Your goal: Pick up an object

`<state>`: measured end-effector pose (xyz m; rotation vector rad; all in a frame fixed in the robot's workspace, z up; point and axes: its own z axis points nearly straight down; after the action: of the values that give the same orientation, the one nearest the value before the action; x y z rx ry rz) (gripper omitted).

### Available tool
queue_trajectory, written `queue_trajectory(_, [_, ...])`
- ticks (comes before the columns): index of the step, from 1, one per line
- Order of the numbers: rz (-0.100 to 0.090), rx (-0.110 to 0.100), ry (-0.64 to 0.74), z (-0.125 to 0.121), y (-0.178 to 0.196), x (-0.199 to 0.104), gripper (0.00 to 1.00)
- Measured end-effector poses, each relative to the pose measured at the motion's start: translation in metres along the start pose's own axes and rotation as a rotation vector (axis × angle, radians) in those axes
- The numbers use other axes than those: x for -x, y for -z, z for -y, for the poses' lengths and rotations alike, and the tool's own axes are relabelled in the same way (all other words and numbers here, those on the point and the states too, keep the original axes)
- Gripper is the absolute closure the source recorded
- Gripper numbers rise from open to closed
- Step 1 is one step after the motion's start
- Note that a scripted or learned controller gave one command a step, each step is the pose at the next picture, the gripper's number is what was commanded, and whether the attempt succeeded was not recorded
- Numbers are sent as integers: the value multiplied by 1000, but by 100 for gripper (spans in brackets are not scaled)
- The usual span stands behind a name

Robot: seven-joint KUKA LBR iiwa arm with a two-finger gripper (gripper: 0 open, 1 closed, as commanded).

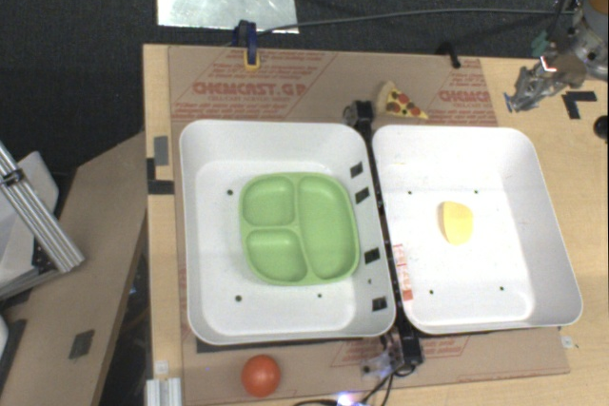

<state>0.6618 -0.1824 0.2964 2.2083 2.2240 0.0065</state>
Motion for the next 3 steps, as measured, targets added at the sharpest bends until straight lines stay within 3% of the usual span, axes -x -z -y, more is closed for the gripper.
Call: queue_trajectory(3, [-3, -7, 2, 9, -22, -155, 100])
